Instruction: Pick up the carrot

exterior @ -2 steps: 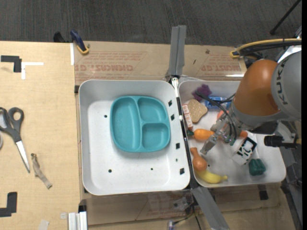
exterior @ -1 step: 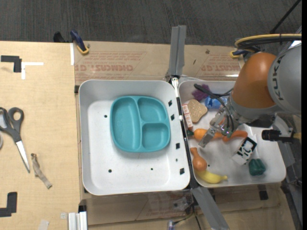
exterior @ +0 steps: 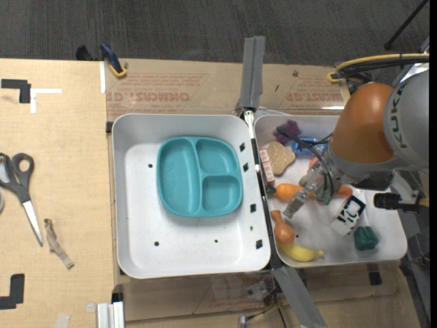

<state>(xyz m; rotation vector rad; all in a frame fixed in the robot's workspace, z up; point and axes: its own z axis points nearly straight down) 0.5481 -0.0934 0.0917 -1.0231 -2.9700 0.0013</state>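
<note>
Approach stage: gripper low over the carrot, grasp not confirmed

Scissors (exterior: 20, 186) lie on the bench far to the left of the gripper, well outside the work. Nearer, the left bin (exterior: 130, 203) carries a teal divided plate (exterior: 200, 177), also left of the gripper and apart from it.

From my station I see the gripper (exterior: 295, 207) down inside the right bin (exterior: 389, 255), among the toy food. The carrot (exterior: 288, 191) lies just beside the fingertips, on their upper left, its orange body pointing toward the wrist. Whether it sits between the fingers or merely against them I cannot tell, and I cannot tell how the fingers stand.

A bread slice (exterior: 280, 157) lies above the gripper, an onion-like piece (exterior: 283, 232) and a banana (exterior: 302, 253) just below it. A white block (exterior: 348, 214) and a green piece (exterior: 366, 238) lie to its right.

I judge the step in hand to be the final approach. The next move calls for centring on the carrot, closing, then a straight lift clear of the neighbours.
</note>
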